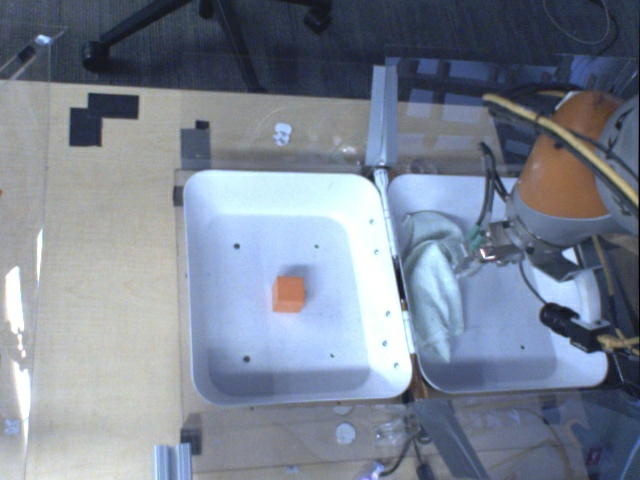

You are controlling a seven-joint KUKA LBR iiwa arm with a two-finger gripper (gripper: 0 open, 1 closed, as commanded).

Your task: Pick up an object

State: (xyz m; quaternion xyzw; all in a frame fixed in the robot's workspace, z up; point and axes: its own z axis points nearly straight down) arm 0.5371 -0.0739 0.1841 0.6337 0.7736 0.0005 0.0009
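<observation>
Bins side by side on the wooden bench, arm over the right one.

Left bin [215,203] holds a small orange cube [289,294], lying alone near the middle of the floor, well apart from the arm. Right bin [520,363] holds a crumpled pale grey-white cloth [432,288], bunched along its left wall, just beside the divider. Gripper [470,251] sits low at the cloth's upper right edge, seemingly touching it; whether the claw is spread or pinching cannot be told. Grey arm with orange band [565,168] enters from the right. Black tape patches [100,116] mark the bench's far left. No legible writing or labels.
</observation>
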